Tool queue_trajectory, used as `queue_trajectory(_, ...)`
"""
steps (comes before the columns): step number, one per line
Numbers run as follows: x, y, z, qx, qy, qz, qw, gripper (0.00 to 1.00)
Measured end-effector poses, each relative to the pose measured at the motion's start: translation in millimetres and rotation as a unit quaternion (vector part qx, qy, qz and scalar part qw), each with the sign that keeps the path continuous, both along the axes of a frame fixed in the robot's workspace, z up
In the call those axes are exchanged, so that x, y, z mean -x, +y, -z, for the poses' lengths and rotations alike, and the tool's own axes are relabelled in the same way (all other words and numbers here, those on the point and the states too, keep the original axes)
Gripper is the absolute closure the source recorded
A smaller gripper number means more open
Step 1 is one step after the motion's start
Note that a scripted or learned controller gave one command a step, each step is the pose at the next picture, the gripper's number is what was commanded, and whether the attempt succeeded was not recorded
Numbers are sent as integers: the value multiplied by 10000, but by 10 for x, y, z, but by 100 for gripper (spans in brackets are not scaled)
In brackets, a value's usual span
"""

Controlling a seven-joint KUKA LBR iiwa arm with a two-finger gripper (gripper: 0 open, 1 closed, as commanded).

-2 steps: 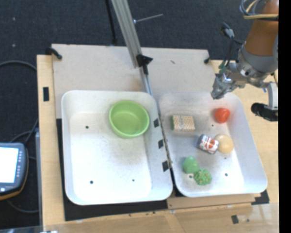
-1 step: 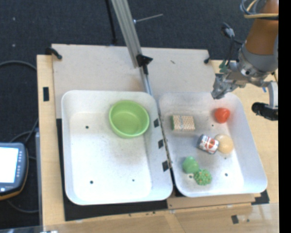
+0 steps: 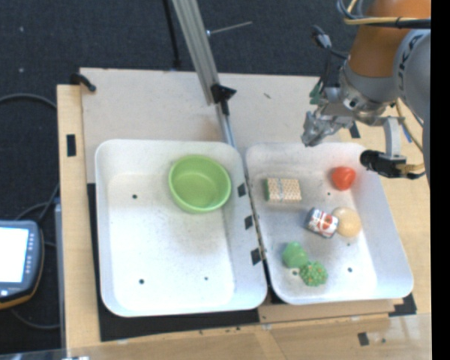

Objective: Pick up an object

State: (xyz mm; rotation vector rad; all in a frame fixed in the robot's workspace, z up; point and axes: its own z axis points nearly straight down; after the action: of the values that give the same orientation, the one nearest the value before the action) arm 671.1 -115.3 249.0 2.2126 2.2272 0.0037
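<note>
while the gripper hangs above the far rim of the right bin, near the table's far right corner, nothing is seen between its tips, and whether it is open or closed cannot be told from this slanted view. no object has yet been lifted.

the things that could be picked all lie in the right bin: a red ball nearest the gripper, a tan-and-green block toward the bin's inner wall, a small can touching a pale round object, and two green pieces close together toward the near edge. a green bowl sits alone in the left bin.

several failures can be expected. if the descent is made straight down from here, the bin's raised rim is likely to be struck and nothing caught. the red ball, being round, may be rolled aside if it is met off-centre. the can and the pale object are so tightly paired that both could be nudged or one pinched badly. the green pieces lie close enough that a grasp between them may slip off both.
</note>
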Motion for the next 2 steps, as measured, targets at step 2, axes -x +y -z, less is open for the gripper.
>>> queue_trajectory(2,16,1056,186,-2,25,0,10000,100)
